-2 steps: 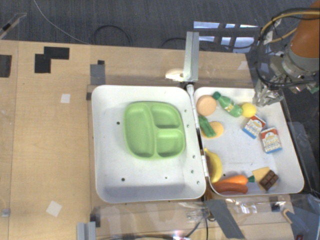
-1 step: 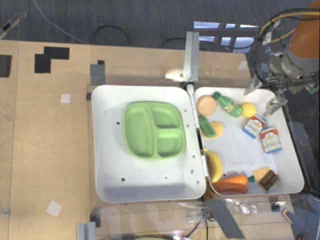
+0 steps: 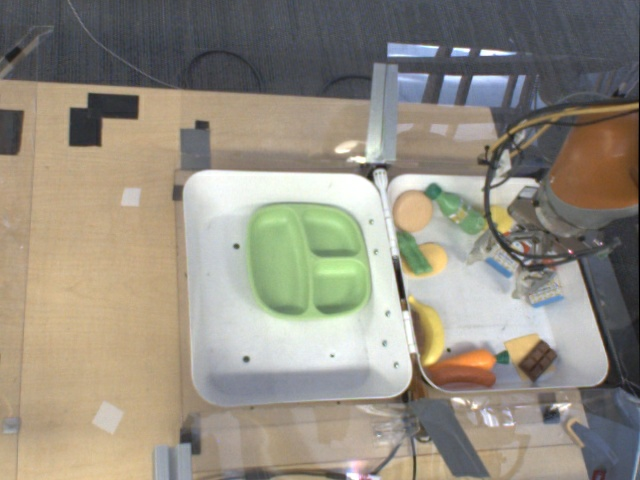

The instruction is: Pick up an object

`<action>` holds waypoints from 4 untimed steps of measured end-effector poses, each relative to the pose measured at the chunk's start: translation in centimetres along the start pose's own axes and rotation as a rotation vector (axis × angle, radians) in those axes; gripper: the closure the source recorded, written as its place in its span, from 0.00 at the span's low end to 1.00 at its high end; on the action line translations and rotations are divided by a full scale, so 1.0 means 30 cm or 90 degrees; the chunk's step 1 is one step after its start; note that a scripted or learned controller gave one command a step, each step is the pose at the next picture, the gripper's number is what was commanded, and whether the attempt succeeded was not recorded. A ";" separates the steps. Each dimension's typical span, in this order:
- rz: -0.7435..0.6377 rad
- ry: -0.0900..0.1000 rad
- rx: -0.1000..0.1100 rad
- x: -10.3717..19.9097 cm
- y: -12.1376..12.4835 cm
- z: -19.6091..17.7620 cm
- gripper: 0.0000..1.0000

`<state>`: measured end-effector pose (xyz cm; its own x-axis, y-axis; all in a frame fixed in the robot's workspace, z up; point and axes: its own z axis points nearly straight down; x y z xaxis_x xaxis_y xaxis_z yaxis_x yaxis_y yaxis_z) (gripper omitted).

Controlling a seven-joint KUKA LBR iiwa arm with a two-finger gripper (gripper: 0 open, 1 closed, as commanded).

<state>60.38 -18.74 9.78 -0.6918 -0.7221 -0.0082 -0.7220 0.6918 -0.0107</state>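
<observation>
The right bin (image 3: pixel 470 303) holds several toy foods. At its back lie a round tan bun (image 3: pixel 412 210) and a green bottle (image 3: pixel 455 209), and a yellow-green piece (image 3: pixel 423 258) sits near the left wall. A banana (image 3: pixel 431 330) and an orange carrot (image 3: pixel 463 368) lie at the front left, with a cheese wedge (image 3: pixel 521 346) and a brown chocolate block (image 3: pixel 538 362) at the front right. My gripper (image 3: pixel 533 253) hangs low over the bin's right side, just above two blue-and-white packets (image 3: pixel 541 291). The arm's orange band (image 3: pixel 598 163) covers the bin's back right corner.
The left bin (image 3: pixel 215 358) carries a green divided plate (image 3: pixel 306 259) in its middle. A metal divider (image 3: pixel 392 258) separates the two bins. Cables loop beside the wrist at the right bin's back edge.
</observation>
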 end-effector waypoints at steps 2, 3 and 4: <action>0.069 -0.004 0.010 -0.267 0.188 0.003 0.00; 0.011 -0.002 0.006 -0.328 0.122 0.011 0.00; 0.026 -0.003 0.002 -0.127 0.294 0.015 0.00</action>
<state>56.64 -9.89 9.26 -0.7207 -0.6931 -0.0139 -0.6930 0.7208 -0.0136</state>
